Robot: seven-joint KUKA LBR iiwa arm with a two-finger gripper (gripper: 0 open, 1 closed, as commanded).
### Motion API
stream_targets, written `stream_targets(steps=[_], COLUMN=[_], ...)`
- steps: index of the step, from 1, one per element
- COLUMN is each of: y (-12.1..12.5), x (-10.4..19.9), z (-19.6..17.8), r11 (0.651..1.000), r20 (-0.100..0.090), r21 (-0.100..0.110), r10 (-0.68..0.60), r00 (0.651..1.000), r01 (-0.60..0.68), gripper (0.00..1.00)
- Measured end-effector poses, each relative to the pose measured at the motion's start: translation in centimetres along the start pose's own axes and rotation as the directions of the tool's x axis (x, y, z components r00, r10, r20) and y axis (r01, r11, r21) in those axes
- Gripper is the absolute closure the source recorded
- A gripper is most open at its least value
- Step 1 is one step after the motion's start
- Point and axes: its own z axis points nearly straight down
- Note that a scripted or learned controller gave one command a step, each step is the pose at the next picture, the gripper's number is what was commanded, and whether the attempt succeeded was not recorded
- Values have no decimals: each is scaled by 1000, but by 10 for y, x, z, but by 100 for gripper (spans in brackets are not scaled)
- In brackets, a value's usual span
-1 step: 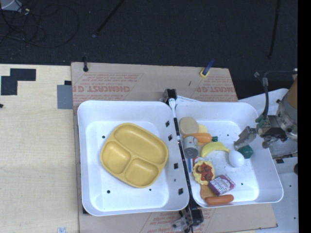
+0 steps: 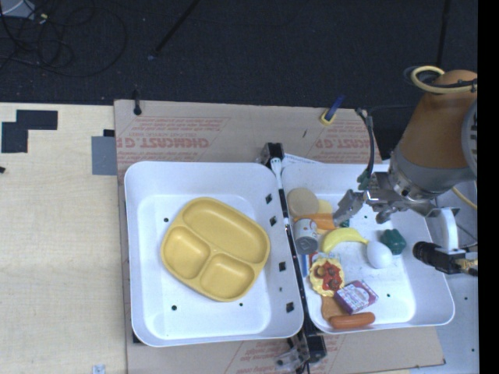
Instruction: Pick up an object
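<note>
The right bin point(image 2: 425, 306) holds a pile of toy food: a yellow banana point(image 2: 344, 239), a white egg point(image 2: 380, 255), a green piece point(image 2: 394, 241), a pizza slice point(image 2: 327, 275), a purple box point(image 2: 356, 295), a sausage point(image 2: 352, 321), a tan round piece point(image 2: 303, 202), an orange piece point(image 2: 323, 222) and a small grey can point(image 2: 306, 243). My gripper point(image 2: 365, 209) hangs just above the banana and egg, at the bin's upper middle. Its fingers stand open and apart, with nothing between them.
The left bin point(image 2: 144, 287) carries a yellow divided plate point(image 2: 216, 248). A black divider point(image 2: 287, 244) runs between the bins. The grey arm with its orange band point(image 2: 440, 127) crosses the right bin's far right corner. A black fitting point(image 2: 435, 256) sits at that bin's right rim.
</note>
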Motion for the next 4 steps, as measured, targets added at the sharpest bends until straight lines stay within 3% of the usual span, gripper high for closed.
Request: stream_targets(steps=[1,2,4], y=[20,80,84], x=[-3,16,24], z=[107,127,127], r11=[1000,1000,1000], r20=[10,2,1], r21=[-15,-4,-2], r10=[7,2,-1], r00=[1000,1000,1000], r01=[-7,-2,1], gripper=[0,0,0])
